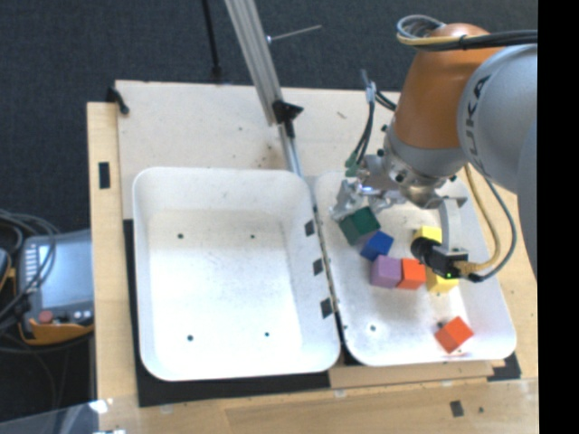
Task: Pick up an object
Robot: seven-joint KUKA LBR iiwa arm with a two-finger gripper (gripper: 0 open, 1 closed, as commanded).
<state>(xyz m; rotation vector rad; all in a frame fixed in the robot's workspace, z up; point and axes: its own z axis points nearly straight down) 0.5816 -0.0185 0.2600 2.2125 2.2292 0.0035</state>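
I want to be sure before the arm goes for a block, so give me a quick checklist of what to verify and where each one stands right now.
1. Blocks to pick are in the right bin: ok. Green block, blue block, purple block, orange block and red-orange block lie there.
2. Hand is over a target: ok, it sits just above the green block.
3. Block is between the fingers: cannot tell, the wrist hides them.
4. Target stands free of neighbours: not ok, green and blue look like they touch.
5. An isolated alternative exists: ok, the red-orange block lies alone near the front.
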